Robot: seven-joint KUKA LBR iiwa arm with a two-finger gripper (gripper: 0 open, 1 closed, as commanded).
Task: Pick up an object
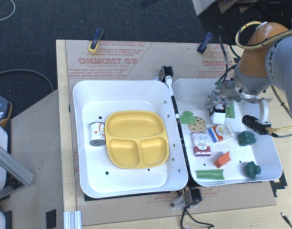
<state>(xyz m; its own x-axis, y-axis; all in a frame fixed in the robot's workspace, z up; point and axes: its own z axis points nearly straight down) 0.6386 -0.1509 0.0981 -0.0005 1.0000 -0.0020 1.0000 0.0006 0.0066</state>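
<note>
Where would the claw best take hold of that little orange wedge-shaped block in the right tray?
Probably across the narrow width of the small orange wedge-shaped block, coming straight down from above. It lies flat and slanted on the right white bin, with bare floor on both long sides, so fingers should fit either side.

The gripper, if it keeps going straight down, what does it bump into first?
Probably the small black-and-white object right under the gripper in the right bin. Height is hard to judge from above.

Bright, even light; slightly soft, perhaps compressed
</note>
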